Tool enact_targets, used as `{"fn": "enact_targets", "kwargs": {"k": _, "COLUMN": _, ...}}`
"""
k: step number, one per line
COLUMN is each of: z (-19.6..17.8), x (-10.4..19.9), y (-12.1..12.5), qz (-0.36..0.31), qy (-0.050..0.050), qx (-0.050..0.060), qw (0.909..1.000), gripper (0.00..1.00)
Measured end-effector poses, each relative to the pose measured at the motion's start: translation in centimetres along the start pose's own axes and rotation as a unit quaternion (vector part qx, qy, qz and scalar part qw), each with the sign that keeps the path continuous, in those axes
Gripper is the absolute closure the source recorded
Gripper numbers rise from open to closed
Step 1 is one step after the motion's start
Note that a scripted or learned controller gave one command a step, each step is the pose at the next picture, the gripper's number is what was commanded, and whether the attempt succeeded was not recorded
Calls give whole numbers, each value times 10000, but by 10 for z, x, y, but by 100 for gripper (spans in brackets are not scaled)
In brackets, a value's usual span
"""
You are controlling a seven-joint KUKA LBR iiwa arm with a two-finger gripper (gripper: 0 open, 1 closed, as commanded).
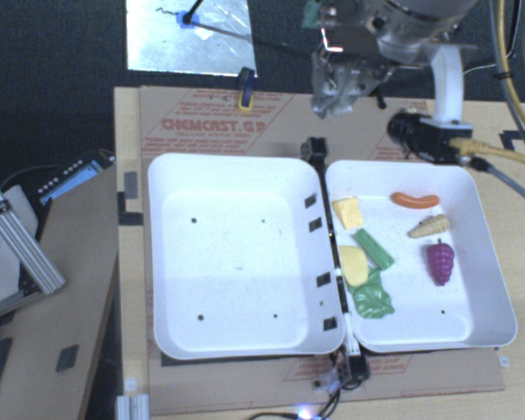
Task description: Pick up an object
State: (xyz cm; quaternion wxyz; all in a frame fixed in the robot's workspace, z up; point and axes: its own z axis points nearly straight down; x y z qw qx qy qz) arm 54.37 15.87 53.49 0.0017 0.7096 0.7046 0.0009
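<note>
Your gripper (337, 94) hangs above the bench behind the bins; whether it is spread or closed cannot be told, the tip being blurred.

Right bin (481, 234), all well forward of the gripper:
- cheese wedge (348, 212), yellow
- sausage (415, 200), orange
- corn (429, 227), pale
- grapes (441, 262), purple
- green stick (373, 247)
- yellow piece (353, 265), partly under the stick
- lettuce (371, 298), green

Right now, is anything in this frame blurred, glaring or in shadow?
Camera view: the grey gripper is soft with blur; the silvery foil sheet glares; a faint shadow falls across the lower part of the left white bin; the purple toy grapes look sharp.
</note>
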Motion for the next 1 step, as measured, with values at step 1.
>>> {"fn": "enact_targets", "kwargs": {"k": 1, "z": 16, "x": 21, "y": -60, "qz": -69, "qy": 14, "qx": 28, "qw": 10000, "gripper": 100}}
